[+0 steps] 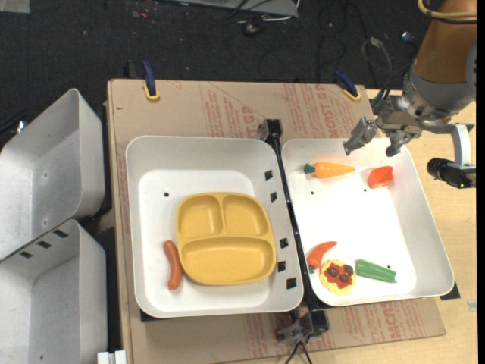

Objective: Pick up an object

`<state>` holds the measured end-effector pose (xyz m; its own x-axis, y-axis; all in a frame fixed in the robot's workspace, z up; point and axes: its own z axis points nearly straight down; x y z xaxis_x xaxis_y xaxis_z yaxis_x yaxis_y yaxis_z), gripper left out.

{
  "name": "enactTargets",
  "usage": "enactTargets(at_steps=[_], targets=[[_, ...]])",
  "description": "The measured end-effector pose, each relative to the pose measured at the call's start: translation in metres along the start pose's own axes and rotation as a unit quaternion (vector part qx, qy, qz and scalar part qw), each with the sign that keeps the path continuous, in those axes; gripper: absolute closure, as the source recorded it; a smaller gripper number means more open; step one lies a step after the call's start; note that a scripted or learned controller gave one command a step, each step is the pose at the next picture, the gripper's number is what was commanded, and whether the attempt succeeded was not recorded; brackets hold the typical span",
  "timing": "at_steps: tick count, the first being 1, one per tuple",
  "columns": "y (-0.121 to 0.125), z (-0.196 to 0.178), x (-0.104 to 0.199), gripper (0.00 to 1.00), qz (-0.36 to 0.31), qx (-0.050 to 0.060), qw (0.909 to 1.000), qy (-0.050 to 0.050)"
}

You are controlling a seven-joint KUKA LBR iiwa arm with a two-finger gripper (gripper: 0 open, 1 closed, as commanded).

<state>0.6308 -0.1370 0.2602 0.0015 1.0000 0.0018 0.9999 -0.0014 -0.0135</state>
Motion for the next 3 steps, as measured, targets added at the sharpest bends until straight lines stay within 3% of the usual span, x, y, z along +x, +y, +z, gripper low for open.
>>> enactTargets(at_steps=[1, 3], targets=[[0.002, -0.008, 0.0, 0.0, -0.001, -0.007, 1.0, -0.001], [-0.003, 0.092, -0.01, 0.0, 0.0, -0.004, 1.0, -0.001]])
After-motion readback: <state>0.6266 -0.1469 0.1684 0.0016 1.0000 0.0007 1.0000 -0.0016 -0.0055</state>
